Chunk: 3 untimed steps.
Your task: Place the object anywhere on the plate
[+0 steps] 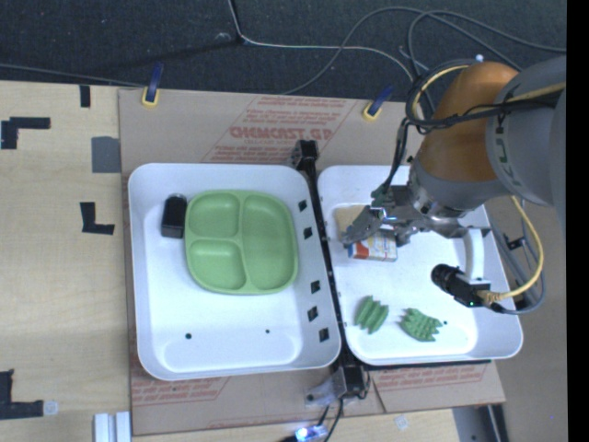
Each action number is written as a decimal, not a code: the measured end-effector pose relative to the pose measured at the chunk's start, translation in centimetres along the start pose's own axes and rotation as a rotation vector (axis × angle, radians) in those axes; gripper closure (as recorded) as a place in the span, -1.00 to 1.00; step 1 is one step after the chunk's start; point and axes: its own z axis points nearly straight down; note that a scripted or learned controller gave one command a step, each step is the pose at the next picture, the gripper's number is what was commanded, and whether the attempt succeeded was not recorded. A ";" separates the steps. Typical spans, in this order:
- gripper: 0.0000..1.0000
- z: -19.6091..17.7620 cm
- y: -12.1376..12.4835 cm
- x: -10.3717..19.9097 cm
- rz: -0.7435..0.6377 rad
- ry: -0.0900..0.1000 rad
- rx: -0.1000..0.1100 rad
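Arm (479,136) comes in from 3 o'clock and sits over the right bin (497,339). Tool (373,233) is low in that bin's upper-left part, right at a small white object with red marking (379,250). Can't tell if the tool is clenched or released; the wrist blocks the view, and nothing shows the object between the tips, so no confirmed grasp.

Object is in the right bin, near the divider between the bins, toward 9 o'clock of that bin. A tan flat piece (345,217) lies just beside it at 11 o'clock.

Other right-bin contents: green pea-pod-like item (372,314) at 6 o'clock of the tool, leafy green item (421,324) just to its 3 o'clock, the two apart.

Left bin (156,339): green three-compartment plate (241,241) around centre, nothing on it. Small black block (174,216) touching or just beside the plate's rim at 9 o'clock.

Both bins sit on a cardboard sheet (276,127) on the table (55,293).
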 end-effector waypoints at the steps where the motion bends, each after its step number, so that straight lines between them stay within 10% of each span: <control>1: 1.00 -0.9 -1.7 4.9 -0.001 0.001 0.000; 3: 1.00 0.0 -4.5 15.8 -0.002 0.000 0.001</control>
